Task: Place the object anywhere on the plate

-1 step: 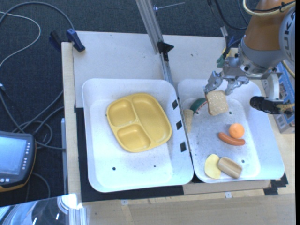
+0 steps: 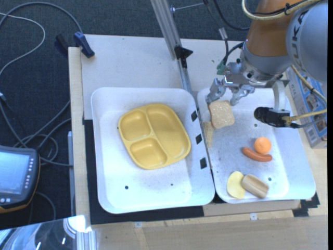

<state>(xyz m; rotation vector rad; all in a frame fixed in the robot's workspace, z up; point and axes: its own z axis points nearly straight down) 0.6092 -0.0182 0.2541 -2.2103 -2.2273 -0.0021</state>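
A grey arm with an orange band (image 2: 276,4) reached in from the upper right, its wrist tipped down over the far end of the right bin (image 2: 296,160). Its jaws (image 2: 227,94) stood open, the two fingers spread just above a slice of bread (image 2: 221,114), touching its top edge or nearly so; the bread was not gripped. The bread lay flat in the right bin, close against the wall shared with the left bin (image 2: 109,191). A yellow divided plate (image 2: 153,135) sat in the middle of the left bin, white floor showing all round it. Near the right bin's front lay an orange ball (image 2: 263,144), a sausage (image 2: 257,154), a yellow piece (image 2: 235,184) and a tan block (image 2: 254,185), well apart from the bread.
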